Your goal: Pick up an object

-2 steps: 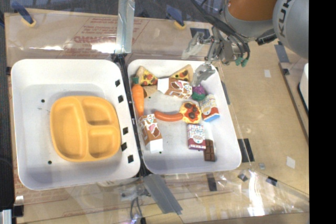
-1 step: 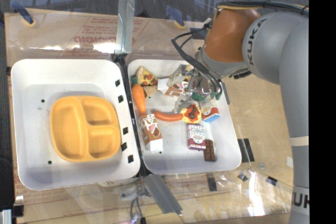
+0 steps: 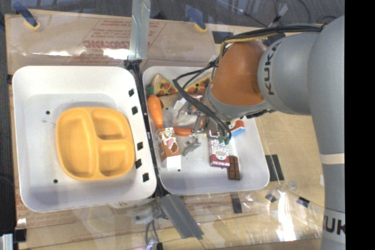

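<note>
Two white bins are carried side by side on the table. The left bin holds a yellow divided tray near its middle. The right bin holds the pickable clutter: a carrot along its left wall, a pizza slice at its far left corner, a brown carton just beside the carrot's near end, a dark red carton toward the near edge, and a chocolate bar touching that carton's near corner.

The arm reaches over the right bin's far right part, and the gripper is lowered into the pile at the bin's middle, between the two cartons. Whether the jaws are apart or together cannot be told; they are lost among cables and wrappers, and nothing is seen held.

Risks, as judged: the items are crowded and touching, so a closing grip could catch two at once or merely shove one aside; flat cartons may slip out; loose cables could snag.

Hidden or unclear: the wrist covers the bin's far right corner; small items under the gripper, one with a blue and red edge, cannot be identified.
</note>
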`<state>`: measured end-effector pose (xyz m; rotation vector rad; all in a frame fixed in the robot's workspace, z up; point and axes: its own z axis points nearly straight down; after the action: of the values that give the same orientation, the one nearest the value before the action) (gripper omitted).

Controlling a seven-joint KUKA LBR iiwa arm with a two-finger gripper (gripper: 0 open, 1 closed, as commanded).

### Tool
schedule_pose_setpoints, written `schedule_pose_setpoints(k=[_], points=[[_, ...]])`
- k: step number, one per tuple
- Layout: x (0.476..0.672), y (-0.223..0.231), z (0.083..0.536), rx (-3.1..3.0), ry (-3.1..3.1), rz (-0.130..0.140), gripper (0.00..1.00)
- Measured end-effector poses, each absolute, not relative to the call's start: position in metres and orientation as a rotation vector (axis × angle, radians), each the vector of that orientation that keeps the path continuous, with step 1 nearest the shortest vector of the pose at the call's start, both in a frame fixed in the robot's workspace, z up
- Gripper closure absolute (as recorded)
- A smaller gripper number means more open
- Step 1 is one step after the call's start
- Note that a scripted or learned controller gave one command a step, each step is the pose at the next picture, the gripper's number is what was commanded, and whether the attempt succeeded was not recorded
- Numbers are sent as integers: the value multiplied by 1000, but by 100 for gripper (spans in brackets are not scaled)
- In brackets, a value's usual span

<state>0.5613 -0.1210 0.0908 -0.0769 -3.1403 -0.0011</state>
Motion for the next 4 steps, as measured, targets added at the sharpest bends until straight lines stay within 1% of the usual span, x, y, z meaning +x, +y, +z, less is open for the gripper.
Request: schedule_pose_setpoints(k=[1, 2, 3, 4], points=[[525, -101, 93, -22, -3144, 2, 0], [528, -100, 104, -9, -3150, 6, 100], [597, -166, 259, 528, -3105, 7, 100], [657, -211, 232, -30, -3143, 2, 100]])
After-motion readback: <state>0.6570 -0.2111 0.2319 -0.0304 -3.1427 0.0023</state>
